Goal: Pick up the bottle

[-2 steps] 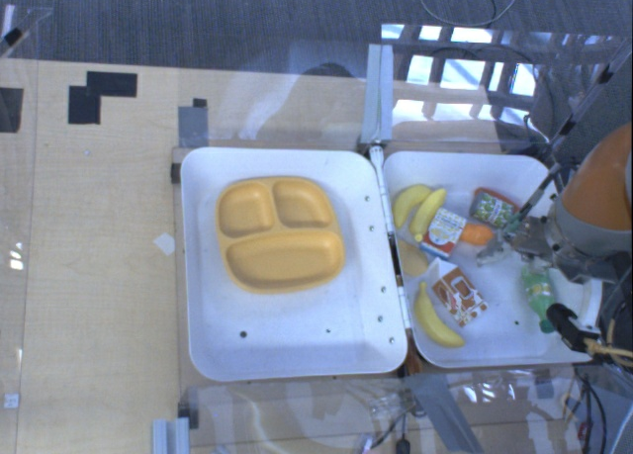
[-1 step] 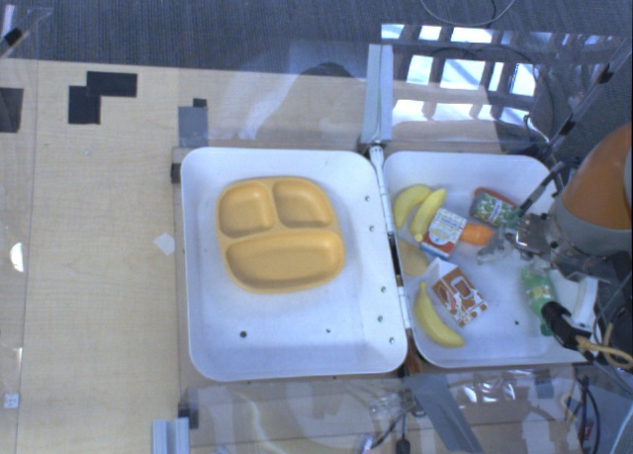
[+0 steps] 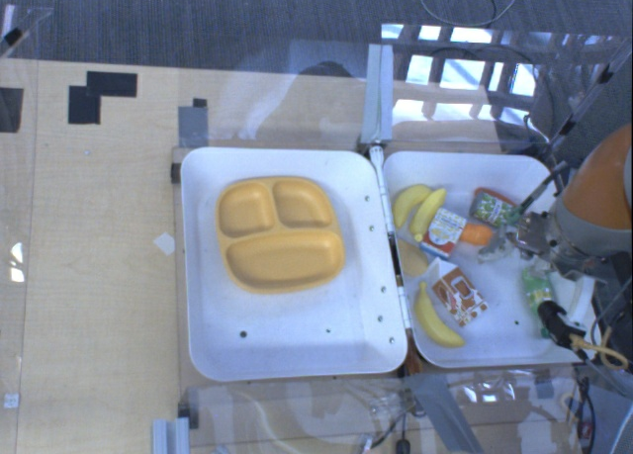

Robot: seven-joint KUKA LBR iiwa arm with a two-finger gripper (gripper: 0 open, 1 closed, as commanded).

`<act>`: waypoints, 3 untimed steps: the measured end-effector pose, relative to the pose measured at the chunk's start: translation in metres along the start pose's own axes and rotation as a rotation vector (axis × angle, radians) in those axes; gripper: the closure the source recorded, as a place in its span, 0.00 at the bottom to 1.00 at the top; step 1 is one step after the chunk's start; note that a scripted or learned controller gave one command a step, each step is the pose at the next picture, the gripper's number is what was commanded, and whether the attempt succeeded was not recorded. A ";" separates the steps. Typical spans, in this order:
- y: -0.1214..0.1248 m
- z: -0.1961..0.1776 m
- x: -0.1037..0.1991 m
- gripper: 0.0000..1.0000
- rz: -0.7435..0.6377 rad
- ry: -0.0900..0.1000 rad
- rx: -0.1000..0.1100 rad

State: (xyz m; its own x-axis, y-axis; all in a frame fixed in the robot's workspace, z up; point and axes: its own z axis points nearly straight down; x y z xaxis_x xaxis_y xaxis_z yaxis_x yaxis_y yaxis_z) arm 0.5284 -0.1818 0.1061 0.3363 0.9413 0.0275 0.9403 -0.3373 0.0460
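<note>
A small bottle [image 3: 451, 231] with a white, blue and red label and an orange end lies on its side in the upper middle of the right bin [image 3: 495, 343]. It rests against two bananas [image 3: 417, 209]. The arm, with its orange band [image 3: 601, 185], reaches in from the right. Its gripper [image 3: 529, 244] hangs over the right part of this bin, a short way right of the bottle's orange end. Nothing of the bottle shows inside the gripper.
The right bin also holds a green packet [image 3: 492, 207], a brown and white packet [image 3: 460, 297], a third banana [image 3: 436, 318] and a green object [image 3: 537, 290] with a dark end, partly under the gripper. The left bin [image 3: 208, 274] holds a yellow divided tray [image 3: 281, 232].
</note>
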 end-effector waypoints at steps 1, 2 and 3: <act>-0.002 -0.001 0.000 0.00 0.087 -0.001 -0.008; -0.005 -0.001 -0.001 0.00 0.102 -0.005 -0.011; -0.003 -0.013 -0.004 1.00 0.097 -0.013 -0.015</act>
State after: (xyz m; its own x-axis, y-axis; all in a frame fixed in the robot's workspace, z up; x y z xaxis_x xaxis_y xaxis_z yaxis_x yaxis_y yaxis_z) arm 0.5237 -0.1843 0.1187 0.4267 0.9042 0.0197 0.9023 -0.4271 0.0589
